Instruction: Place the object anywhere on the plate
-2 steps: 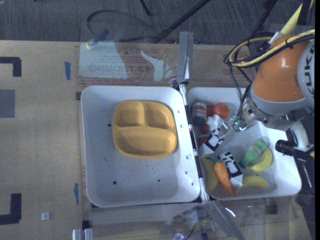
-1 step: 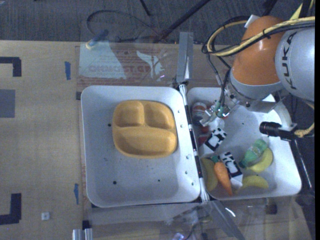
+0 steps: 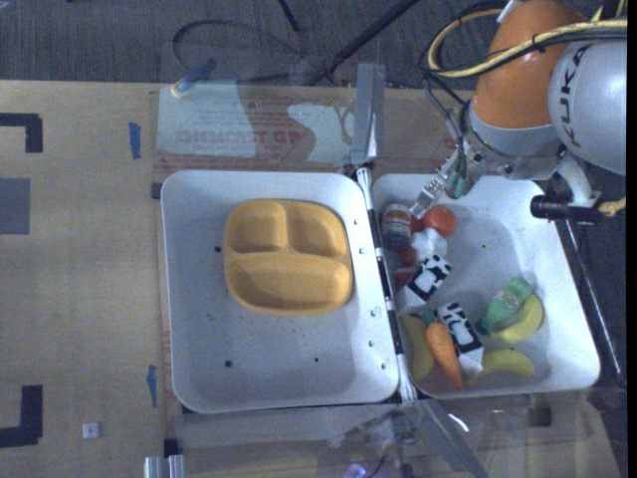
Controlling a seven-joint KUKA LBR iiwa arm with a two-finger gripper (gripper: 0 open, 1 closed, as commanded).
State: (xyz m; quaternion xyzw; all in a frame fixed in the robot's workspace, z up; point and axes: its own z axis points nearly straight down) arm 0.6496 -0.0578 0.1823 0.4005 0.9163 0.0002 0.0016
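Plywood bench (image 3: 80,267) in pale tan carries black corner marks and blue tape strips along its left part, with dark carpet and black tripod legs beyond its far edge. Two shallow white bins sit side by side on it. The left white bin (image 3: 199,366) holds a yellow-orange plastic plate with three compartments (image 3: 289,256), lying flat near the bin's far half. The right white bin (image 3: 557,267) holds the loose items, crowded along its left wall and near corner: a small brown and white bottle (image 3: 396,224), a round red tomato-like piece (image 3: 440,220), two white blocks with black markings (image 3: 428,276), an orange carrot (image 3: 444,353), a green bottle (image 3: 506,304), and yellow banana pieces (image 3: 510,363).

The grey arm with its orange band (image 3: 528,28) leans in from the right over the far side of the right bin. Its two-finger gripper (image 3: 434,195) hangs just above the red piece and the brown bottle, nearly touching them; whether the fingers are apart or together cannot be told, and nothing is seen between them. All the loose items lie in the right bin, well apart from the plate.
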